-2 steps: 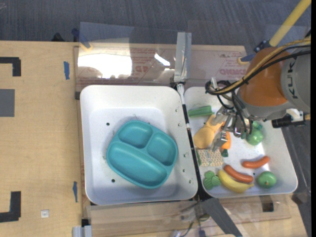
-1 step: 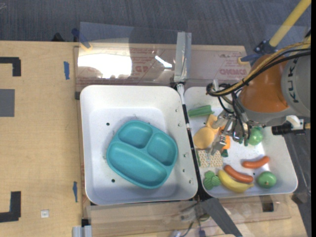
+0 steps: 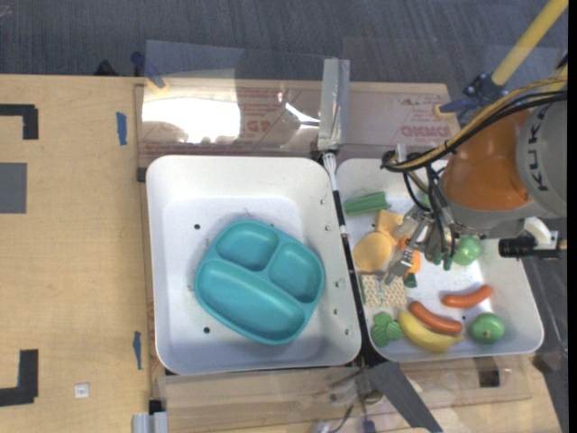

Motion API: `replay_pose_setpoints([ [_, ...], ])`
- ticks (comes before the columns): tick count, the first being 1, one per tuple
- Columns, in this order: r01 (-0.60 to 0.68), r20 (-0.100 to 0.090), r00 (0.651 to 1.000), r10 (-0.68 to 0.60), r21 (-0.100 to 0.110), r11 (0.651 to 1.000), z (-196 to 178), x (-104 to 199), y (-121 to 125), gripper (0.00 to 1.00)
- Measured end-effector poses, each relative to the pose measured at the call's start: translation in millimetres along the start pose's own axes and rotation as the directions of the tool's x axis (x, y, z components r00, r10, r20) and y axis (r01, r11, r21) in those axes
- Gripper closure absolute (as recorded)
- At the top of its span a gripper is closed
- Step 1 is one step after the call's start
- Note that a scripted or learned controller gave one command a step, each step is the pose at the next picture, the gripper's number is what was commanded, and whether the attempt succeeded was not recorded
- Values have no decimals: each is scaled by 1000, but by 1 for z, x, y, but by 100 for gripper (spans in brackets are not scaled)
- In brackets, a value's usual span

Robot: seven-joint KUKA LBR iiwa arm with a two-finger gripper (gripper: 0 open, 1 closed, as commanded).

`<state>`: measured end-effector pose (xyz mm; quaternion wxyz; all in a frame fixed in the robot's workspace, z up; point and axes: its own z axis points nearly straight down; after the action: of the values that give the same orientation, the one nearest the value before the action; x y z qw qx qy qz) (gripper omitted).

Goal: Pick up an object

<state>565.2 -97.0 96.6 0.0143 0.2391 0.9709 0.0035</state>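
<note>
Beside two bins (image 3: 171,269) (white), one gripper (image 3: 403,262)

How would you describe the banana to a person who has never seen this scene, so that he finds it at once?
Look at the right bin, the one that holds the toy food. The banana lies near its front edge, just under a red sausage. It is the only long, curved yellow piece there; a green apple sits to its right.

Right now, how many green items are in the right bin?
4 that I can see: a long green piece at the top left, a round one beside the gripper, an apple bottom right, a leafy one bottom left. The arm may hide more.
</note>
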Motion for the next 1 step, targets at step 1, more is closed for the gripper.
replay_pose_setpoints([
  [1, 2, 7, 1000, -2, -2, 1000, -12, -2, 2, 100],
])
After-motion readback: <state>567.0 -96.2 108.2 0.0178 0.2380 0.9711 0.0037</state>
